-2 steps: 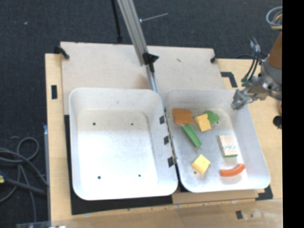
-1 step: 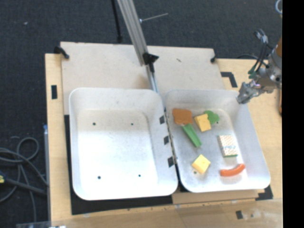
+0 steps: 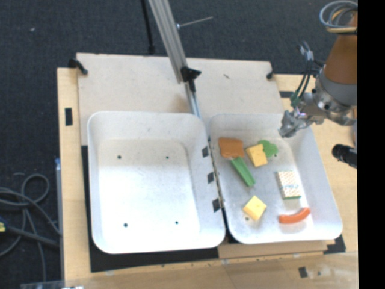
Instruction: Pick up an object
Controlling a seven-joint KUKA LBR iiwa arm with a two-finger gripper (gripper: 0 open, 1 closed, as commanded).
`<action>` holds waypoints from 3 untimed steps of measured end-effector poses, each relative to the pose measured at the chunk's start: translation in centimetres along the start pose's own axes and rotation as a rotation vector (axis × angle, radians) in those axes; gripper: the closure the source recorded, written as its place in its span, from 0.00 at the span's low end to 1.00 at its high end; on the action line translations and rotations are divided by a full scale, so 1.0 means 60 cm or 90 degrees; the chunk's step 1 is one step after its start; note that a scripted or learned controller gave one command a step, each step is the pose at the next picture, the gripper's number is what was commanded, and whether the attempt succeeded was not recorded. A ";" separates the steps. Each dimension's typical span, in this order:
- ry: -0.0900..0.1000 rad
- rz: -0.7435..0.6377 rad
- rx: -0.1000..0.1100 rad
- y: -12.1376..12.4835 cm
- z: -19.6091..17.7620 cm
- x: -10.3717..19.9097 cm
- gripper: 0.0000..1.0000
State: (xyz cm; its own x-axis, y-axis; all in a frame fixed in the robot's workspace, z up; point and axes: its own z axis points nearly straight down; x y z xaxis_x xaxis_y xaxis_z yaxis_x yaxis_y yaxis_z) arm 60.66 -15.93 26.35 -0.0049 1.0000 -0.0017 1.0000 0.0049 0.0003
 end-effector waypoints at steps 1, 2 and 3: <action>0.000 0.000 0.000 -0.008 0.021 0.083 1.00; 0.001 -0.001 0.000 -0.030 0.025 0.168 1.00; 0.002 -0.002 0.001 -0.028 0.040 0.265 1.00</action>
State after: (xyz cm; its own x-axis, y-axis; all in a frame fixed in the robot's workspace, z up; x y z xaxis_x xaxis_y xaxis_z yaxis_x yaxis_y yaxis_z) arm 58.91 -0.05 23.90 -0.0074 1.0000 0.0009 1.0000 0.0074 -0.0012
